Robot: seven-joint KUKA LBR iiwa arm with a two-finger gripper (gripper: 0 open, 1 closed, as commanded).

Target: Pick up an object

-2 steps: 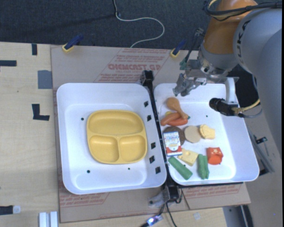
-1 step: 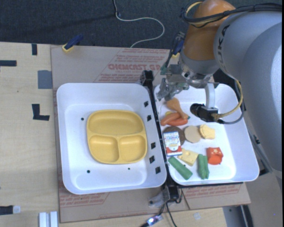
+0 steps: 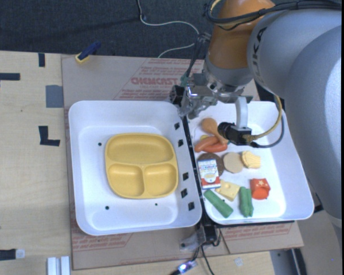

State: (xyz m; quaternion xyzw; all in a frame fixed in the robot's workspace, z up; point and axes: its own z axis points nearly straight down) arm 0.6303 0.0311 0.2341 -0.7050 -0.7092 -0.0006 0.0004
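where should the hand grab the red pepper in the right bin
Probably across the body of the red pepper, coming straight down from above. It looks short and blocky and lies near the right bin's front right, with bare floor on its right and far sides. The green vegetable lies close on its left, so place one finger on the far side and one on the near side rather than left and right.

The left bin (image 3: 80,171), at centre-left of the frame, has open white floor all round a yellow divided plate (image 3: 141,165) at its middle. The right bin (image 3: 289,193) is crowded: toy foods (image 3: 232,179) fill its left half, packed close together. The arm (image 3: 286,56) blocks the upper right, leaving bare floor along the bin's lower right.
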